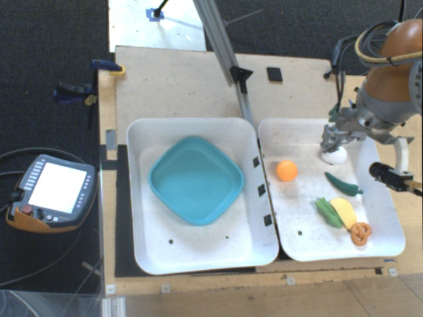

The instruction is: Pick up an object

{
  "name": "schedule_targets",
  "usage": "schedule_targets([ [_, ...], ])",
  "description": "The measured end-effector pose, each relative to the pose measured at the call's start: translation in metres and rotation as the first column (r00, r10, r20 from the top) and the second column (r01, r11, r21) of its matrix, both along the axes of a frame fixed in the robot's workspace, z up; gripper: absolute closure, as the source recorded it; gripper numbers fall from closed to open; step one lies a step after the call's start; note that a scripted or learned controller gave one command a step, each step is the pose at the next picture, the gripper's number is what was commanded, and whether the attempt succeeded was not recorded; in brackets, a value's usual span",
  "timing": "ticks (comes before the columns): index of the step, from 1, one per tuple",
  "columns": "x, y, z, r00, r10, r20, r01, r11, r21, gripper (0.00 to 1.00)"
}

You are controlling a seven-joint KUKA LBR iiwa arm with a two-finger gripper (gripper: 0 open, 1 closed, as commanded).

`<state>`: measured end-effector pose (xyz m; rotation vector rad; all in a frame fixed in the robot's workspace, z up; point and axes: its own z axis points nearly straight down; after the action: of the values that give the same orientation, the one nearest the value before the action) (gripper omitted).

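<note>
Our gripper (334, 144) sits right on the white egg (334, 155) — nothing lifted yet, and we cannot tell its grip.

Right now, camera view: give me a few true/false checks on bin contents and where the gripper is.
1. The teal plate lies in the left bin. True.
2. The orange ball is in the left bin with the plate. False: it lies in the right bin, near its left side.
3. The gripper is down over the white object at the back of the right bin. True.
4. The pretzel sits at the far back edge of the right bin. False: it is near the front right corner, beside the yellow piece.
5. The dark green pepper touches the orange ball. False: they lie apart.
</note>
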<state>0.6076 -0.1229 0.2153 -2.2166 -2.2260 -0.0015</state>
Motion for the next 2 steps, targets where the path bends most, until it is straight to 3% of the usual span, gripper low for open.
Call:
schedule_targets([
  [2,-0.011,0.1,0.01,1.0,0.0,0.0,0.0,1.0,0.0,1.0],
])
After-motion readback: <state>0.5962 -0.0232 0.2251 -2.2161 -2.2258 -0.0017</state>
